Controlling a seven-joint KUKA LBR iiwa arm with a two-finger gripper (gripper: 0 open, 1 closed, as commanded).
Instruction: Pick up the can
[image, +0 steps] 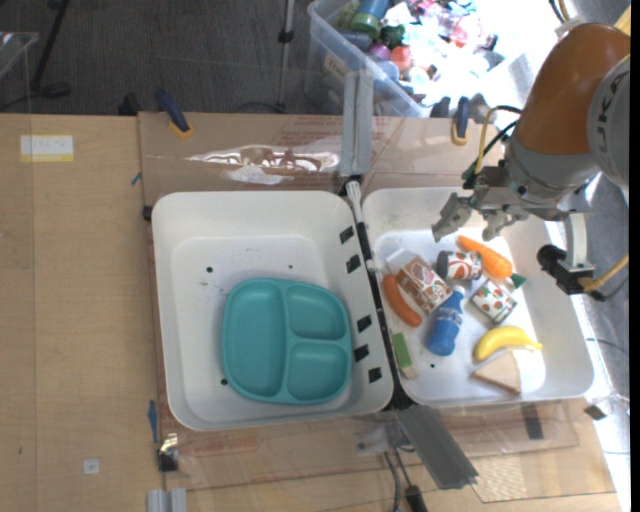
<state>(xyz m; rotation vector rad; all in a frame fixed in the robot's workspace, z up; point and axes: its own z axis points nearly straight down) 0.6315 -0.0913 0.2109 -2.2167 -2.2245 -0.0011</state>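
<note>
The gripper (472, 222) hangs with fingers spread and nothing between them. The can (459, 266) lies just below it, crowded by the carrot (485, 256) and a carton (423, 285). Recommended: descend straight, straddle the can alone, and close only once fully seated.
</note>
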